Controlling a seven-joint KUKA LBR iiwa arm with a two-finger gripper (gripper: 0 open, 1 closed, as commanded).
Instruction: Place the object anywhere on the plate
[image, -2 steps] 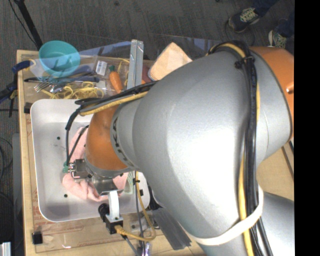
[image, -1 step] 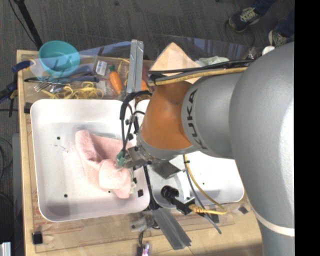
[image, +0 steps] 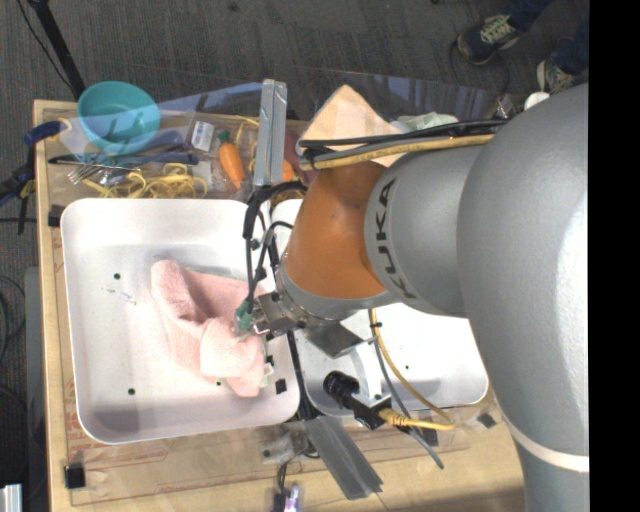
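Pink and crumpled, the cloth (image: 200, 320) lies in the left bin (image: 90, 260), stretched from the bin's middle toward its right wall, where one folded end bunches up against the rim. My pincer (image: 250, 322) sits right at that bunched end, low over the seam between the two bins, with a small green-tipped part touching or just above the cloth. From this angle my own wrist covers the tips, so I cannot tell how the pincer stands or if it has any cloth in it. My arm (image: 480, 210), grey with its orange band (image: 335, 245), reaches in from the right and hangs over most of the right bin (image: 450, 370), of which a white corner shows. A yellow cable (image: 400, 385) loops down across that corner. I can make out no plate with certainty; it may lie under my arm. Along the far edge of the table (image: 60, 420), beyond the bins, sit a teal bowl (image: 118, 115), a heap of yellow rubber bands (image: 160, 183) and an orange carrot (image: 231, 163).
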